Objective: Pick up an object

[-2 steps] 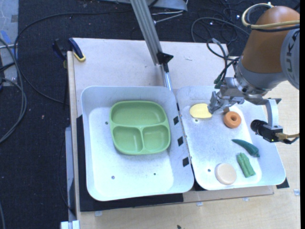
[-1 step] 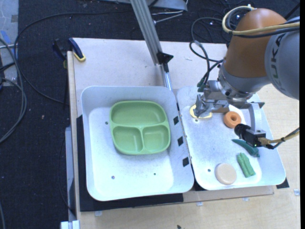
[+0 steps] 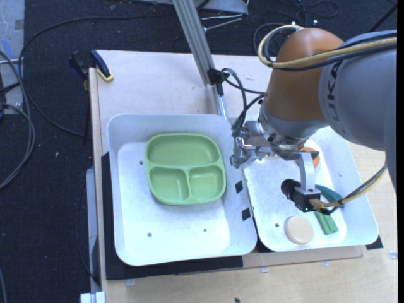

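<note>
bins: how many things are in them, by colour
green: 2 (plate, stick)
teal: 1 (strip)
tan: 1 (disc)
orange: 1 (bit, mostly hidden)
total: 5

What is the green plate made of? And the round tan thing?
The green plate looks like plastic: smooth, one even colour, with moulded compartments. The round tan thing looks matte, maybe foam or wood; I can't tell.

Arm from right; gripper downward
</note>
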`<control>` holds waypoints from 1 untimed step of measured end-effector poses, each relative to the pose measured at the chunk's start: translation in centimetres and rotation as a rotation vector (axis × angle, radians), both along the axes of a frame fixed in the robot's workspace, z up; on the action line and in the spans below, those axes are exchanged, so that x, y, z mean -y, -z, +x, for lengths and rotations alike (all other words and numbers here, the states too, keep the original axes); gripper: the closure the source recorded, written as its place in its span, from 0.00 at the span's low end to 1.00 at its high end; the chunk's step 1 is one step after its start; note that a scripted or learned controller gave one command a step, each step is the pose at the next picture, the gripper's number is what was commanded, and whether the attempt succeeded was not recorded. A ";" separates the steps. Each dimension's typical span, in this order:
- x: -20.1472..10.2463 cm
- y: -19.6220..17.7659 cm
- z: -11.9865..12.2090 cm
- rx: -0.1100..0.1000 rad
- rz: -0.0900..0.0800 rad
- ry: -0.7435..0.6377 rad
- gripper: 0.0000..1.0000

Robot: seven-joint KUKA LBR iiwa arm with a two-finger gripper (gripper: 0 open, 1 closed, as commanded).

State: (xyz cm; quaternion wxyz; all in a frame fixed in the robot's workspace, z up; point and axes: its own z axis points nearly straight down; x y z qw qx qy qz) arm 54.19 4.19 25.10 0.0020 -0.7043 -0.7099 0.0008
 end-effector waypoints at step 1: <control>-5.0 -0.3 -1.1 0.002 0.000 -0.001 1.00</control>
